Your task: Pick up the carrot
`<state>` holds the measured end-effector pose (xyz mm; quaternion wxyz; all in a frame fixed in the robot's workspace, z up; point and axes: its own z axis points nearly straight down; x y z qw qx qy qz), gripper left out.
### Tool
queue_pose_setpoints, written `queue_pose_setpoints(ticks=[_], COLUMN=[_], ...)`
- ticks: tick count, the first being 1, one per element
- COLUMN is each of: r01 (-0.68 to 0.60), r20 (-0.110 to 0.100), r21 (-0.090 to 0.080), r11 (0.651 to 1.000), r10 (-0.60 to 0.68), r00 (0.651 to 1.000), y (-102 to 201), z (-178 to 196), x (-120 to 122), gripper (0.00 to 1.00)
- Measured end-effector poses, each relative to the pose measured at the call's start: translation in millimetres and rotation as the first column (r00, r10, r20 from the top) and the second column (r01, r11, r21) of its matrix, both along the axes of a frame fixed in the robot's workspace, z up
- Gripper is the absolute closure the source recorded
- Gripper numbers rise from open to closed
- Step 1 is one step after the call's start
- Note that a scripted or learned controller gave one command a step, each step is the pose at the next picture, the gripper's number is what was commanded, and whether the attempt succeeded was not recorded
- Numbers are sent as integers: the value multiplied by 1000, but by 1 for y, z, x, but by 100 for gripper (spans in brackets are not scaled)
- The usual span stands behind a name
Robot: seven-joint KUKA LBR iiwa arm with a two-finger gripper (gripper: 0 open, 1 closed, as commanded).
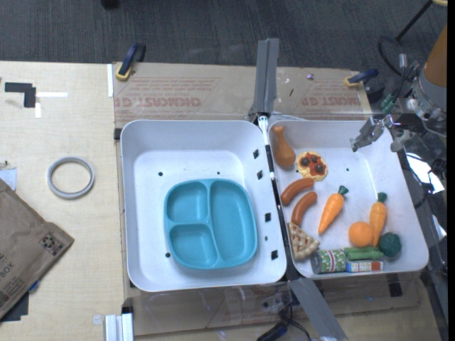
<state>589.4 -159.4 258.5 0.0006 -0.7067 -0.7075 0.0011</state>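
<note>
Two orange carrots with green tops lie in the right bin (355, 163). One carrot (330, 212) slants near the bin's middle. The other carrot (378, 217) lies further right, next to an orange ball (360, 234). My gripper (378, 138) hangs over the bin's far right corner, above and to the right of both carrots. Its fingers (362, 137) are open with nothing between them.
Around the carrots lie a drumstick (283, 146), a small pizza (312, 164), two sausages (300, 197), a waffle wedge (303, 242), a can (328, 261), a broccoli (389, 244) and a small box (363, 266). The left bin (142, 190) holds a blue divided plate (211, 223). A tape ring (71, 177) lies on the bench.
</note>
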Motion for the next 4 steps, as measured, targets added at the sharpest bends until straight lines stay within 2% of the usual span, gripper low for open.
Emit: queue_pose_setpoints(ticks=[1, 2, 3, 4], r01=[229, 276, 280, 105], r20=[-1, 0, -2, 1], r21=[0, 0, 0, 0], r11=[974, 961, 960, 994], r10=[-229, -276, -280, -105], r00=[974, 961, 960, 994], y=[27, 13, 12, 60], z=[-118, -168, -159, -50], x=[-42, -47, -47, -24], gripper=[0, 0, 100, 100])
